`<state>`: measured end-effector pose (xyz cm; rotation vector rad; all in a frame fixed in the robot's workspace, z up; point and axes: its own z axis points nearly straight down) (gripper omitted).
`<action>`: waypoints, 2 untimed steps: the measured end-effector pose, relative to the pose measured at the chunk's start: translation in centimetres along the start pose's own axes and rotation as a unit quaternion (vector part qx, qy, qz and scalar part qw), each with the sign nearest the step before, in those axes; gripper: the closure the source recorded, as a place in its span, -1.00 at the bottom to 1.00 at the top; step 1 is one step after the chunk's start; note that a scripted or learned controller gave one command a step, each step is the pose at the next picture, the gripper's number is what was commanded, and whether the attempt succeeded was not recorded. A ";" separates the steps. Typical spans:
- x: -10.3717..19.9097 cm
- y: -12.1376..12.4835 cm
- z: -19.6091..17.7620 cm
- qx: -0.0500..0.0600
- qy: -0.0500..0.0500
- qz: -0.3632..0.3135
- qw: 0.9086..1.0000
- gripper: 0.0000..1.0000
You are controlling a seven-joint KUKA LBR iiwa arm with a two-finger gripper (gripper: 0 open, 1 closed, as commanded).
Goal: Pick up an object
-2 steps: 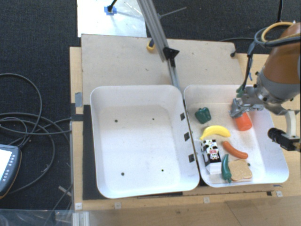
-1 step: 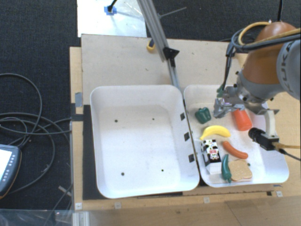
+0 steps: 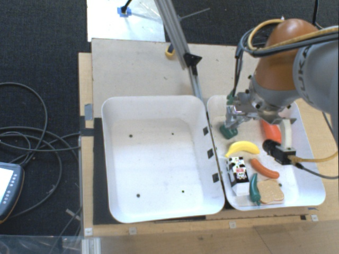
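My gripper (image 3: 231, 121) hangs over the far left part of the right bin (image 3: 312, 187), reaching in from the right. A small dark green thing (image 3: 228, 133) sits right at its tip, and I cannot tell whether it is gripped. Just in front of the gripper lies a yellow banana (image 3: 242, 148). An orange carrot (image 3: 270, 130) and a white stick (image 3: 286, 135) lie partly under the wrist. Nearer the front are a red sausage (image 3: 264, 168), a black-and-white box (image 3: 238, 171), a green pepper (image 3: 255, 188) and a slice of toast (image 3: 272, 193).
The left bin (image 3: 114, 115) stands wall to wall with the right one. A grey pole (image 3: 175, 28) slants down from the top to the bins' far joint. Cables and a tablet (image 3: 6, 187) lie on the floor at the left.
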<state>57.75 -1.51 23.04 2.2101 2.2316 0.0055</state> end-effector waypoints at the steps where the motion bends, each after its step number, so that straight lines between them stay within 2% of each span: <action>1: 4.9 1.1 0.8 0.000 0.000 0.000 1.000 1.00; 2: 9.7 2.0 -0.4 0.000 0.000 0.000 1.000 1.00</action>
